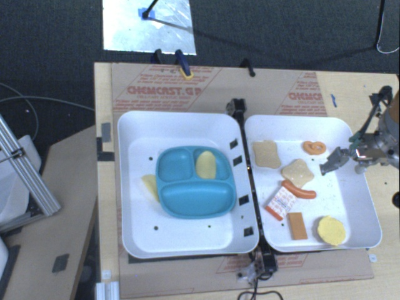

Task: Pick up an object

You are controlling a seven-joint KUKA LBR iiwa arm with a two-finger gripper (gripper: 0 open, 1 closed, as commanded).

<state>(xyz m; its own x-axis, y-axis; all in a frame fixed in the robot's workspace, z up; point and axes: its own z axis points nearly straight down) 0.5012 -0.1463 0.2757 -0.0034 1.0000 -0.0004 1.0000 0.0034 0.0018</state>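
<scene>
**Nothing picked yet**

Your hand [334, 161] hovers at the right bin's [369, 230] far-right side, fingers slightly parted, carrying nothing. The sausage [299, 190], pretzel [314, 147] and bread slice [297, 172] all lie loose inside; the whole grasp is left to do

Bare floor of right bin [350, 195] between pretzel [314, 147] and yellow disc [331, 230].

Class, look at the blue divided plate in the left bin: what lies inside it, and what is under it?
A yellow food piece sits in the blue divided plate's upper right compartment. A pale yellow slice pokes from under its left edge; the rest underneath is hidden.
</scene>
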